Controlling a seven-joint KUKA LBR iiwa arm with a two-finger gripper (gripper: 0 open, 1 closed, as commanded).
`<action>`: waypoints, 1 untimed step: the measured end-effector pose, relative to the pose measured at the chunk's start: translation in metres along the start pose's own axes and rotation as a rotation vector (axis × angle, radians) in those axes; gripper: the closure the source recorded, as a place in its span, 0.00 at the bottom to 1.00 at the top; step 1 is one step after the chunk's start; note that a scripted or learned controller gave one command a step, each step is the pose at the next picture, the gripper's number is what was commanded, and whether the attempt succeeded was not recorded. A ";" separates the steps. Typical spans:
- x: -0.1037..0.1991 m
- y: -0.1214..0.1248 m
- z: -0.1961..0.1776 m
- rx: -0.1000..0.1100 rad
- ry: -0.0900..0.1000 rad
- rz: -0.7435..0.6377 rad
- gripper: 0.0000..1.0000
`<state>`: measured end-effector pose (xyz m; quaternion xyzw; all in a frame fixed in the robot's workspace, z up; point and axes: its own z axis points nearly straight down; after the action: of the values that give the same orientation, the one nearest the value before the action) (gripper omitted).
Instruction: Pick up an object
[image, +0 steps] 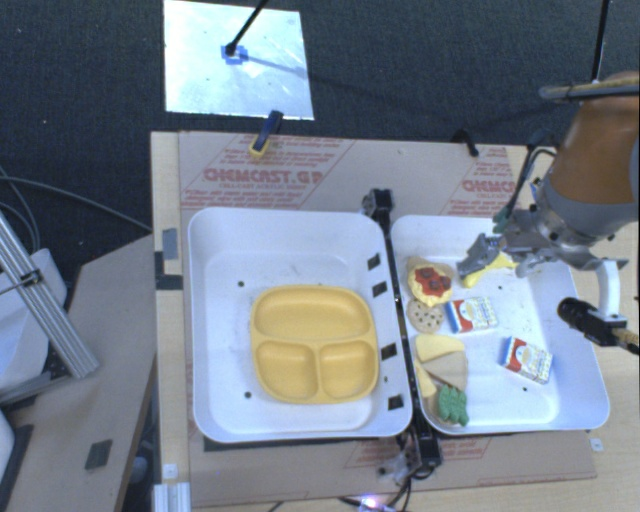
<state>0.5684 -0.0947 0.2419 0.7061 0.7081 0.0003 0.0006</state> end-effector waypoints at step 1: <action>-0.048 0.001 0.165 0.004 -0.001 0.005 0.00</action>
<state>0.5701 -0.1424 0.0771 0.7078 0.7064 -0.0015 -0.0003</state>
